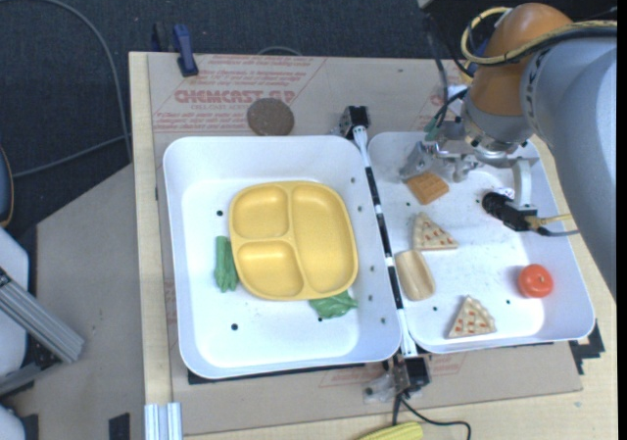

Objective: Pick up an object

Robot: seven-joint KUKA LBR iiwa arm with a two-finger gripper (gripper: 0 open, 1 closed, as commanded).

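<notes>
Brown cracker-like piece (427, 187), lying flat at the right bin's (568, 325) eleven o'clock corner, is looking light, stiff and thin, best pinched across its short edges, while my gripper (443, 160) is hanging just above at its one o'clock, finger gap impossible to read, pizza wedge (432, 233) waiting at six o'clock.

Grey arm (578, 66) cut off by right edge. Green leafy piece (334, 307) partly tucked under yellow divided plate (292, 237). Gripper (443, 162) fingertips blurred above tan cracker-like square (427, 187); contact indeterminate. Yellow object (392, 431) cropped at bottom edge.
</notes>
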